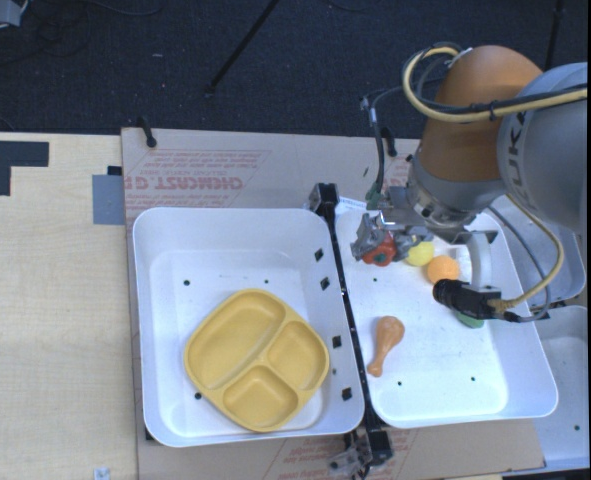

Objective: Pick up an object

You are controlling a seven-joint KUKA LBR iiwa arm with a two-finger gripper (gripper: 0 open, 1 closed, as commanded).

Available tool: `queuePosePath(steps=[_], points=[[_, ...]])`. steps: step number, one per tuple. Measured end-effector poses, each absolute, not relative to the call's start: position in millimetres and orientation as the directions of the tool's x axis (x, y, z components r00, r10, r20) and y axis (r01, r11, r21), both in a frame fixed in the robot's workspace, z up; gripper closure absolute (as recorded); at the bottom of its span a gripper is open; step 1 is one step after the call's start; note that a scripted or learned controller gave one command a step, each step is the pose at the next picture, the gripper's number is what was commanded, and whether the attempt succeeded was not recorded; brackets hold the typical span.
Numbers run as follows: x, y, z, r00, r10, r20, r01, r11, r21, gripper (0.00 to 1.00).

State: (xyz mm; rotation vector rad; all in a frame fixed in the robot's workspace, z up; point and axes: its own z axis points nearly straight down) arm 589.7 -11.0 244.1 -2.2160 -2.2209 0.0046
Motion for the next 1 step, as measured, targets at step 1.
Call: queuePosePath(steps=[1], points=[[577.3, 45.0, 234.2, -0.003, 1.000, 0.001, 1.000, 0.003, -0.005, 1.00]])
